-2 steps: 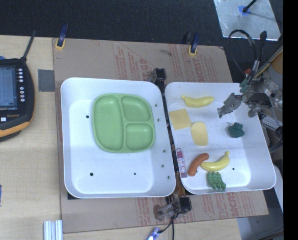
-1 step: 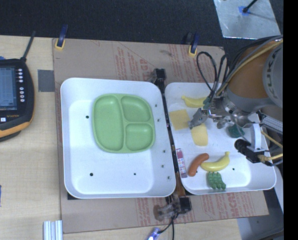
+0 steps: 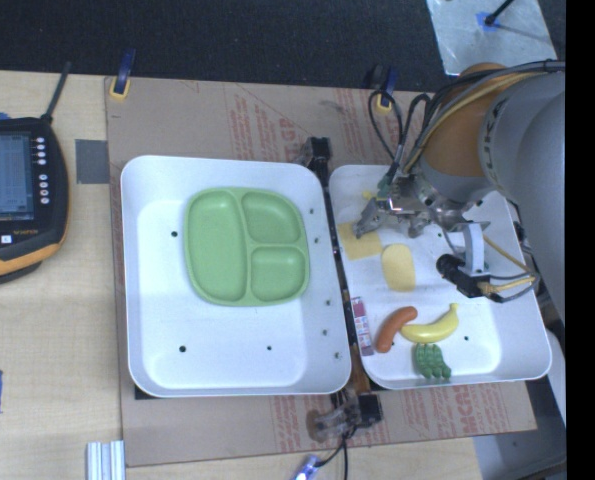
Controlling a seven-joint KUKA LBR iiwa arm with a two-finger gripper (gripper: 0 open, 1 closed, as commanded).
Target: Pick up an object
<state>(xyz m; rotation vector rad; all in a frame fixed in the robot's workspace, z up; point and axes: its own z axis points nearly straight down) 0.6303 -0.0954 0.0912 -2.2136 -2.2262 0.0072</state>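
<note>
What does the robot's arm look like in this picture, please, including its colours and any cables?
The arm is bulky and rounded, grey, with an orange band above the wrist. Dark cables loop beside it down to the metallic hand, which has small black parts alongside.

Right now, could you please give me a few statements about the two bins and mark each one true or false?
1. The green divided plate lies in the left bin. True.
2. The banana lies on the plate. False: it lies in the right bin.
3. The sausage lies left of the banana. True.
4. The gripper hangs over the left bin. False: it is over the right bin's far end.
5. The green toy lies near the right bin's near edge. True.
</note>
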